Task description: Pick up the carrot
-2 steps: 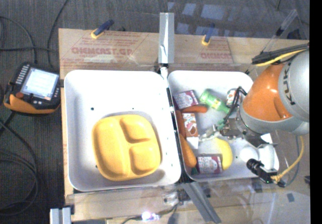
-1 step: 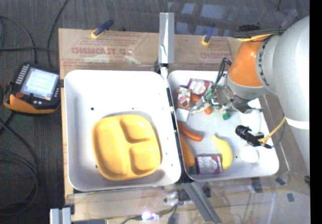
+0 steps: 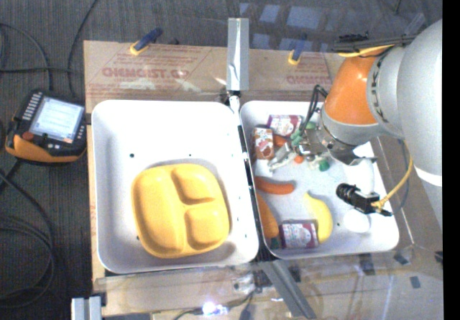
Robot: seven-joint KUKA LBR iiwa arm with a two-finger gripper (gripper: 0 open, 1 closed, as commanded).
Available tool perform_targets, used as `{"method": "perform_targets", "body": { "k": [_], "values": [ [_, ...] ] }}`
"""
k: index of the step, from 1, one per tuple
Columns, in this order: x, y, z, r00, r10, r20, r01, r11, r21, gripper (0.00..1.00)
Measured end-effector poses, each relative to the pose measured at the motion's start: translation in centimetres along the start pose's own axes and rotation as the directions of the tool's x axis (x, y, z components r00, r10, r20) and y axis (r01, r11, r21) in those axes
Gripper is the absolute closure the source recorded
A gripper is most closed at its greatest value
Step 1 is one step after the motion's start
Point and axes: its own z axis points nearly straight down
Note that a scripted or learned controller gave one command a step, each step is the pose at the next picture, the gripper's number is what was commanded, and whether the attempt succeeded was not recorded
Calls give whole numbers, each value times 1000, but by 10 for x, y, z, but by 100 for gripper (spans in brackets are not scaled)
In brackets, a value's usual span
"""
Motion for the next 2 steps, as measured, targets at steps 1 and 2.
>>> {"method": "perform_targets", "body": {
  "k": [1,2],
  "values": [
    [7,-10,-55,1000,-11,-2,11,1000,0,0],
    [-2,23,38,986,-165,2,165,986,-11,0]
  ]
}}
